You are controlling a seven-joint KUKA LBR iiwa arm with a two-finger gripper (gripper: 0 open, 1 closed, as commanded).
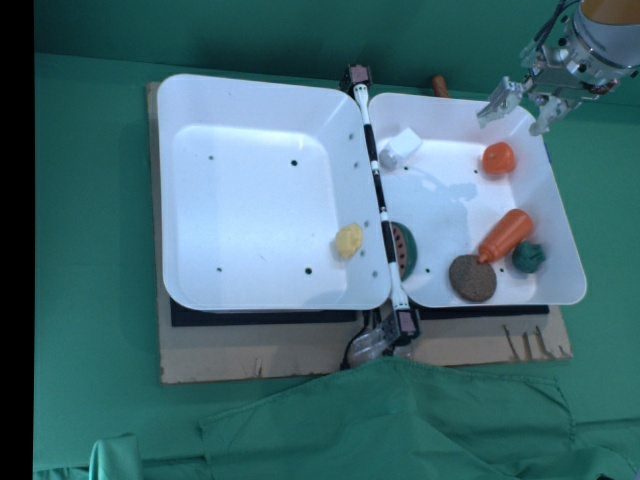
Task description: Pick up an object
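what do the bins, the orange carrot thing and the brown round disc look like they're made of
The bins look like thin glossy white plastic: soft glare on the floors, rounded moulded rims. The carrot-shaped toy seems smooth plastic or rubber, evenly orange with a faint sheen. The brown disc looks matte and speckled, perhaps foam, cork or a plastic toy cookie; the view leaves that open.

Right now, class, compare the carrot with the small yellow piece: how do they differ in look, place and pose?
The carrot is orange and long; the small yellow piece is pale yellow and rounded. The carrot lies slantwise in the right bin, its narrow end touching a brown disc; the yellow piece sits alone in the left bin, near its right wall. Both rest on a white bin floor, away from the gripper.
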